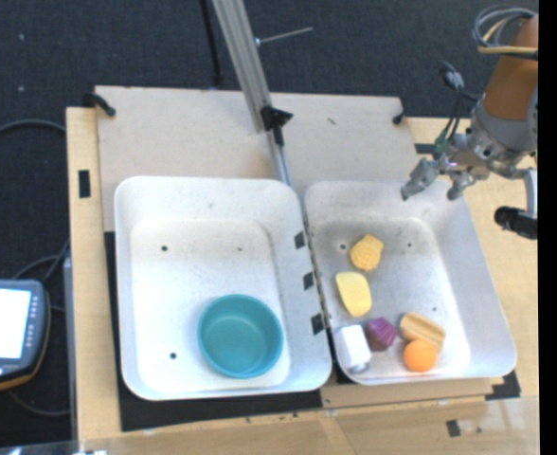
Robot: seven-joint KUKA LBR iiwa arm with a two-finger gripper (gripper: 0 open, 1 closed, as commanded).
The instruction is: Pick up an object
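Note:
My gripper hangs open over the far right rim of the right bin, with nothing between its fingers. Below it in that bin lie a yellow ridged piece, a pale yellow block, a white cylinder, a small purple object, a tan roll and an orange ball. All these sit well in front of and to the left of the gripper. A teal bowl rests in the left bin.
A slanted metal pole rises from the back between the bins. A handheld screen lies off the bench at the left. Black clips sit along the divider between the bins.

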